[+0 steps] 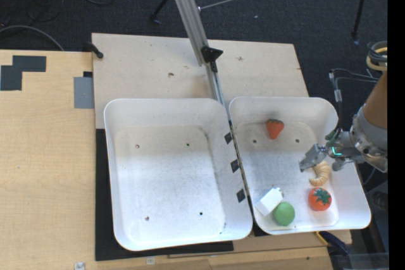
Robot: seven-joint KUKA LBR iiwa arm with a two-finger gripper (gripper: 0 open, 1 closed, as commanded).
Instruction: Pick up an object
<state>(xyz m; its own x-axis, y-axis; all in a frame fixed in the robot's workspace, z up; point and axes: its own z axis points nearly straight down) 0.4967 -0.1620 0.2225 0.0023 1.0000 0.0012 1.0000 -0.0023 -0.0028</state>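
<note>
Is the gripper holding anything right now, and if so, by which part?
Cannot be told. The gripper sits right above the tan croissant-like piece in the right bin, but the view does not show the piece between its fingers.

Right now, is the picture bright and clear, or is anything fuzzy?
In the camera view the light is soft and even, so the two bins look bright white without harsh glare; the floor behind is dark; the tool and the tan piece beside it look fuzzy.
</note>
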